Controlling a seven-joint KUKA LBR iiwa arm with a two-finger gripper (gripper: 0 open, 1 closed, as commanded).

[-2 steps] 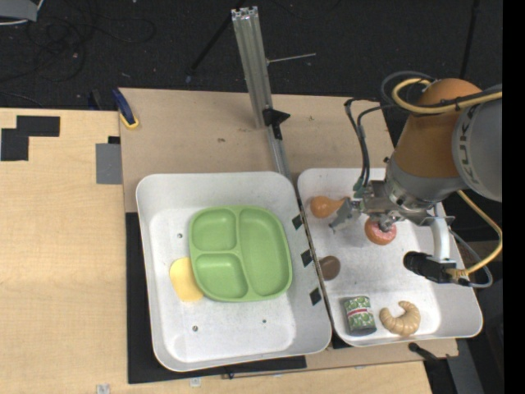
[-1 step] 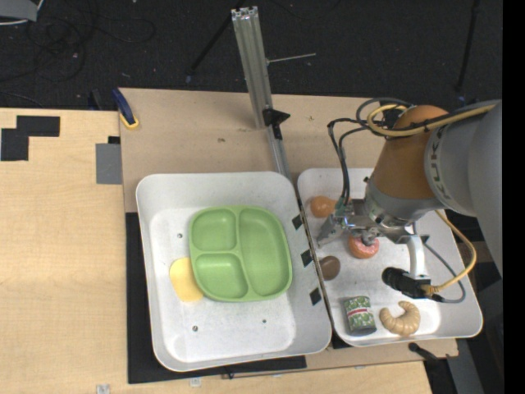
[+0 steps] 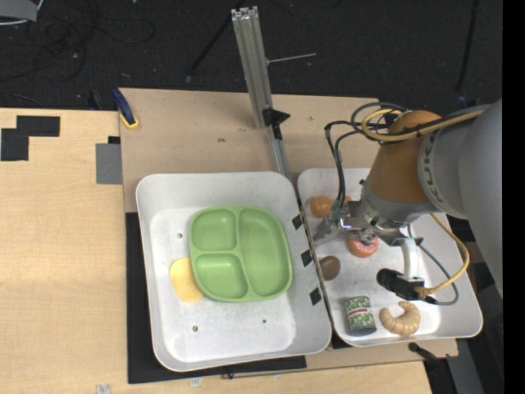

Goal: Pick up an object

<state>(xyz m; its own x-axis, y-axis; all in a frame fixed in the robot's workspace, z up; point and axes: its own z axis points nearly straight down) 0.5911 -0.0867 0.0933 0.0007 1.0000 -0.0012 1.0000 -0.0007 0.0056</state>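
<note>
Overhead, wooden bench (image 3: 66,245) bears two white bins (image 3: 156,195); dark floor (image 3: 123,31) behind.

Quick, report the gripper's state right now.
Gripper: low in the right bin, just over a pink-orange object; open or shut cannot be told.

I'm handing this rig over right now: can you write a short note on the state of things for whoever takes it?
Tool: down low in the right bin, over a pinkish-orange object; whether it grips anything cannot be told.
Right bin also holds an orange piece, a brown piece, a green can and a tan croissant-shaped item.
Left bin: a green divided plate with a yellow item at its left edge.
Done: arm lowered to the objects.
Left: no object visibly lifted; confirm the grasp, then raise.
</note>
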